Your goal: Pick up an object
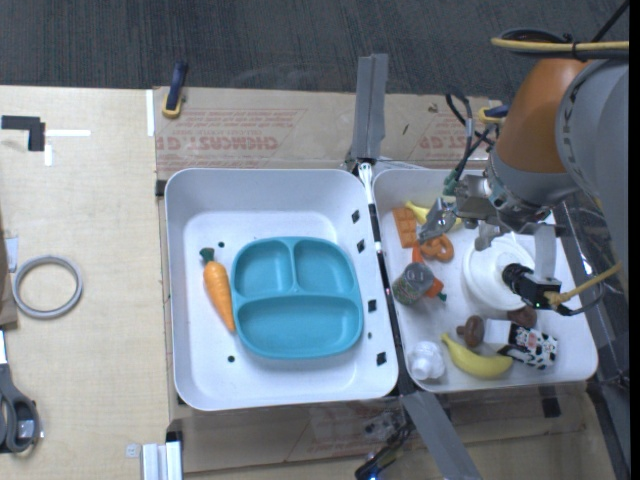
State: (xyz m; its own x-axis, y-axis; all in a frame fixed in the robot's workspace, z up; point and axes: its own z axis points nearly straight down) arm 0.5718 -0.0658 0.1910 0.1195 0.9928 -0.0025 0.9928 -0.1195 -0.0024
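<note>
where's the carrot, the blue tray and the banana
carrot [219, 293], camera view, middle of its orange body
blue tray [298, 326], camera view, floor of its large front compartment
banana [477, 359], camera view, middle of its curve

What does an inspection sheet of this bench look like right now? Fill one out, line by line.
Surface: wooden bench bearing two white bins, left bin and right bin.
Job's things: right bin holds a banana, orange pieces, a white round object, a black-and-white toy and a white ball.
Clutter: left bin holds a blue divided plate and a carrot beside it.
Hand: hand low over the right bin's far left; grip unclear.
Cables: yellow and black cables on the arm.
Surroundings: tape roll, scissors, dark floor.
</note>
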